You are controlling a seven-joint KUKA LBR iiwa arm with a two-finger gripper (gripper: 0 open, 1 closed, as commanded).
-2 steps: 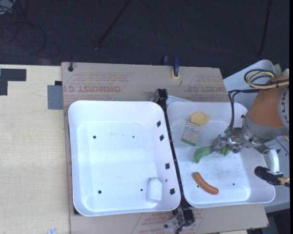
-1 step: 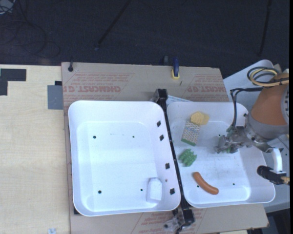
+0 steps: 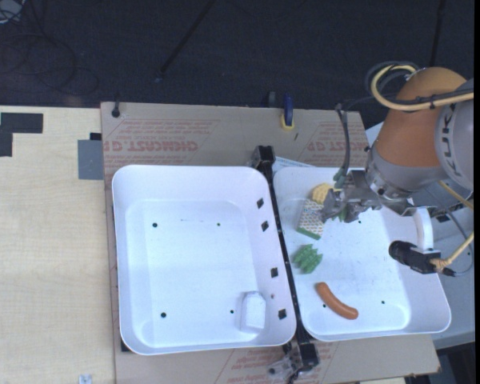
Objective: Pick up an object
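Hovering over the right bin (image 3: 432, 314), the gripper (image 3: 342, 206) is crowding the sponge (image 3: 310, 218) and yellow piece (image 3: 321, 192); grip state unclear, so it's probably needing to be centring on one before squeezing.

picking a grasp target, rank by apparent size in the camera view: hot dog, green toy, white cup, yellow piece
1. hot dog
2. white cup, close to the hot dog, unsure
3. green toy
4. yellow piece, partly hidden

Both white bins, left (image 3: 136, 214) and right (image 3: 400, 310), look like smooth plastic with a faint sheen. They sit on a matt brown cardboard sheet (image 3: 192, 134) with printed lettering. The desk (image 3: 40, 254) shows pale wood grain. The orange sausage (image 3: 337, 301) looks glossy plastic; the green piece (image 3: 307, 258) looks bumpy.
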